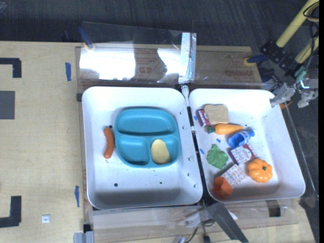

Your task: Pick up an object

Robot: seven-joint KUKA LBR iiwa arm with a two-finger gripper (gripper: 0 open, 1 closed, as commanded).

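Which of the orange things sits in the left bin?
The hot dog, lying beside the blue tray. The carrot and the small pumpkin are both in the right bin.

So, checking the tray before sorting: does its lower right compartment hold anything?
Yes: a yellow potato-like piece lies in the blue tray's lower right compartment.

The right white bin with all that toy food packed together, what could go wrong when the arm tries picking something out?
The items in the right white bin crowd its near left side: the green leafy piece, red printed packet and blue bottle nearly touch, so the claw may nudge neighbours or pinch two. The round orange pumpkin might roll or slip.
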